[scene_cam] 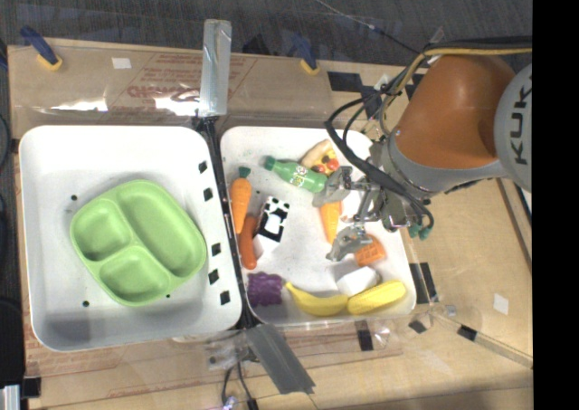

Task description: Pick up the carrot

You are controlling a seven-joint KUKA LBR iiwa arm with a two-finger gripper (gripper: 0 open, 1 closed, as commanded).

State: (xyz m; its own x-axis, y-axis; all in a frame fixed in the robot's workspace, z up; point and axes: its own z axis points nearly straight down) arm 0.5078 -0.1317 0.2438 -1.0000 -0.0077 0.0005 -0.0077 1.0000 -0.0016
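Observation:
A long orange carrot (pixel 239 204) lies along the left wall of the right bin (pixel 298 138). A shorter orange carrot-like cone (pixel 330 219) lies in the bin's middle, pointing down. My gripper (pixel 343 214) hangs low over the right half of that bin, open. One metal finger (pixel 337 185) is above the short cone's top and the other finger (pixel 348 242) is below and to its right. The cone lies at the left edge of the gap between them, not clamped. The long carrot is well to the gripper's left.
The right bin also holds a green bottle (pixel 297 173), a pizza slice (pixel 320 156), a black-and-white cube (pixel 274 218), a reddish stick (pixel 249 246), purple grapes (pixel 265 287), a banana (pixel 316 300) and an orange block (pixel 369 254). A green divided plate (pixel 136 241) sits in the left bin.

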